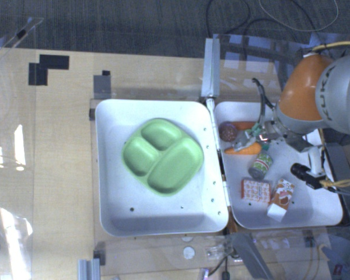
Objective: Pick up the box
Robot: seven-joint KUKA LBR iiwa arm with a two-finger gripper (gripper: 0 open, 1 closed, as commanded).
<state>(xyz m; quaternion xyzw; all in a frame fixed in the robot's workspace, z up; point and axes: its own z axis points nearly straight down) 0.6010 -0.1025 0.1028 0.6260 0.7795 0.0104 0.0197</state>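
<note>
Where the worktop (58, 156) carries two white bins side by side, we see the left bin (108, 214) taken up by a green divided plate (163, 155) sitting roughly mid-bin, nothing else in it. The arm (303, 95) comes in from the right, orange band over the far right part of the right bin (315, 212). The gripper (255, 136) is low in the far half of that bin, over the clutter there; we cannot tell how the jaws stand, and nothing shows between them. The box (255, 190), red-and-white patterned, lies flat in the near half of the right bin, well apart from the gripper. A small carton (282, 194) lies tilted just beside it on the right, near or touching, we cannot tell which. A green bottle (261, 164) lies between box and gripper. An orange carrot (243, 150) lies just left of the gripper, by the bin's left wall. A dark reddish ball (228, 131) sits just beyond the carrot.
</note>
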